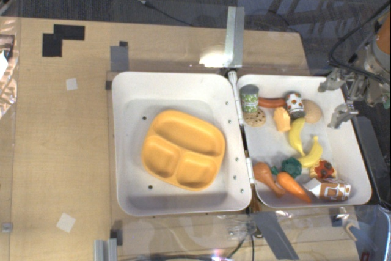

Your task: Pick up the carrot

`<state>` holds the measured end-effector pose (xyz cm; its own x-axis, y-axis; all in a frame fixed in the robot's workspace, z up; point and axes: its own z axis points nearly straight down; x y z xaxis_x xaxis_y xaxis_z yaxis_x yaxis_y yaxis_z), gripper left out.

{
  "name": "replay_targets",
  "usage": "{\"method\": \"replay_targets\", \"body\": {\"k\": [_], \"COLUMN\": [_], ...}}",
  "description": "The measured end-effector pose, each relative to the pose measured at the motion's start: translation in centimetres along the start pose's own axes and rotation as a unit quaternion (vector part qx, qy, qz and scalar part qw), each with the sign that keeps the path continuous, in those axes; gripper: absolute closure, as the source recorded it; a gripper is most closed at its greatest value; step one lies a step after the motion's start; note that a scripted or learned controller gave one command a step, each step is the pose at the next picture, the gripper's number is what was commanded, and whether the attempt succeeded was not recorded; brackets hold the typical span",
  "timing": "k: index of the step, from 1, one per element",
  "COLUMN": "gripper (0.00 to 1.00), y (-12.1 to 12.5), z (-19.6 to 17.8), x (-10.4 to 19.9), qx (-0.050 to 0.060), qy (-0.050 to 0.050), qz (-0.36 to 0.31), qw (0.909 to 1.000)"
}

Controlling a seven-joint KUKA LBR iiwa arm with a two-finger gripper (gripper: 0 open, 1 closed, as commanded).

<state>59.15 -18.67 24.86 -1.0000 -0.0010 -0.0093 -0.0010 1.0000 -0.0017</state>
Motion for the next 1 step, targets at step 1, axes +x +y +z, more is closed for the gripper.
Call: {"method": "replay_targets", "body": {"k": [1], "gripper": [0.00], "y": [5.69], "z": [7.62], "x": [5.60], "qx": [-0.002], "qy": [0.004], "qz": [0.001], "qw": [1.0000]}}
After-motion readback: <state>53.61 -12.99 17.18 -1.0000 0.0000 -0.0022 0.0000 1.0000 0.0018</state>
